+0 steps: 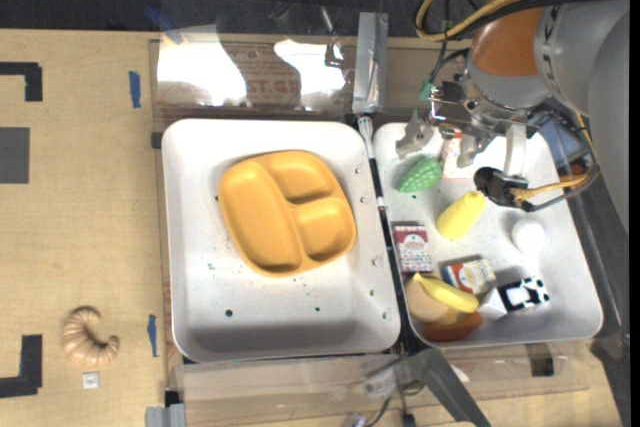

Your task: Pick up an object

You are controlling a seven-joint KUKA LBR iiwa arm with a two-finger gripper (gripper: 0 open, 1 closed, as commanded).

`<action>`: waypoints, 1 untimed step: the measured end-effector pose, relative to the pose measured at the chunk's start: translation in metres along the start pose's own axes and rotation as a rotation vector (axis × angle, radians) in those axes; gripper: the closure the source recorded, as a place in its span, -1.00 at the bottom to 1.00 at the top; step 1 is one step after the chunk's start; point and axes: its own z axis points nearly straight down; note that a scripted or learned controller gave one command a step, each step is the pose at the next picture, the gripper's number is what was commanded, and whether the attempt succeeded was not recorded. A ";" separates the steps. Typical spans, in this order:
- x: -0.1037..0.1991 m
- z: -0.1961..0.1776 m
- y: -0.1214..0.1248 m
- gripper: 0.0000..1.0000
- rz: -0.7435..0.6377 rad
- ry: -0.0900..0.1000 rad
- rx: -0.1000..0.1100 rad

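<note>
My gripper hangs over the back left part of the right bin. Its two grey fingers stand wide apart, so it is open. A green bumpy toy lies just under the left finger. A small white and red item shows between the fingers, and I cannot tell whether they touch it. A yellow lemon-shaped toy lies in front of the gripper.
The right bin also holds a red card box, a small carton, a banana over a brown bowl, a black-and-white item and a white lump. An orange divided plate lies in the left bin. A croissant toy rests on the bench.
</note>
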 end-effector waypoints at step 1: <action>-0.049 0.105 0.007 -1.00 0.286 0.003 -0.009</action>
